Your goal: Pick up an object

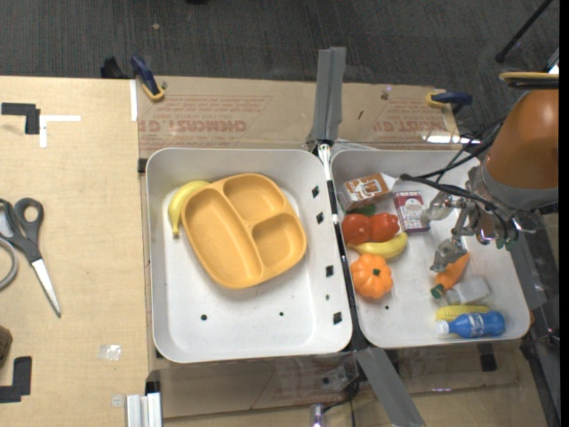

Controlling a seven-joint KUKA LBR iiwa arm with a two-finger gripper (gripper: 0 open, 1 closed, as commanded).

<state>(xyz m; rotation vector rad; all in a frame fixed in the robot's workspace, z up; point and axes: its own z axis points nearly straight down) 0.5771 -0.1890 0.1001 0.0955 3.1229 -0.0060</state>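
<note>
The gripper (447, 258) hangs low over the carrot (452, 272) in the right bin (511, 278), apparently to grasp it; finger spread cannot be told.

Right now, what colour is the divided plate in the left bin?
The divided plate is orange-yellow, plain with no pattern, seen best in the camera view.

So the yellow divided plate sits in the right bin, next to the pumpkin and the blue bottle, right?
Not quite. The camera view shows the yellow plate in the left bin, with a banana tucked at its edge. The pumpkin and the blue bottle lie in the right bin, as you said.
</note>
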